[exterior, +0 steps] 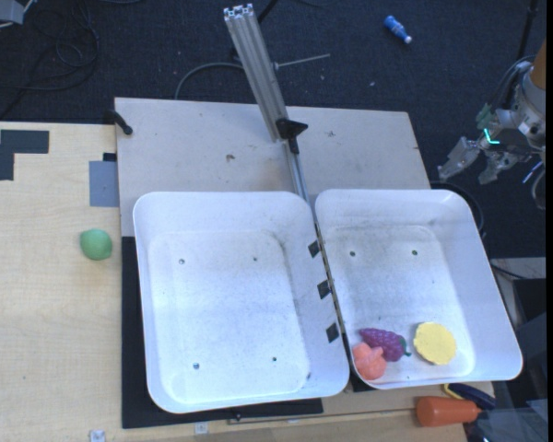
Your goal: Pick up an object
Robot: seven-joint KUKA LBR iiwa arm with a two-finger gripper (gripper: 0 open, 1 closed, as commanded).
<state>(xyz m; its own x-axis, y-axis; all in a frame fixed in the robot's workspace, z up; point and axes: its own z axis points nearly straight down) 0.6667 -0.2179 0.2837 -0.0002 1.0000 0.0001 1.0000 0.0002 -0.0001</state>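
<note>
Three small objects lie in the near corner of the right bin (461, 219): a purple grape bunch (384, 341), an orange-pink piece (370, 363) touching it at the bin's left wall, and a flat yellow disc (435, 343) just to the right. My gripper (476, 163) hangs outside the bins, beyond the right bin's far right corner, over the dark floor. Its fingers are spread open and hold nothing.
The left bin (166, 219) lies beside the right one, with black clips along the shared edge. A green ball (96, 244) rests on the wooden bench to the left. An orange object (447, 410) lies in front of the right bin. An aluminium bar (261, 72) slants up behind the bins.
</note>
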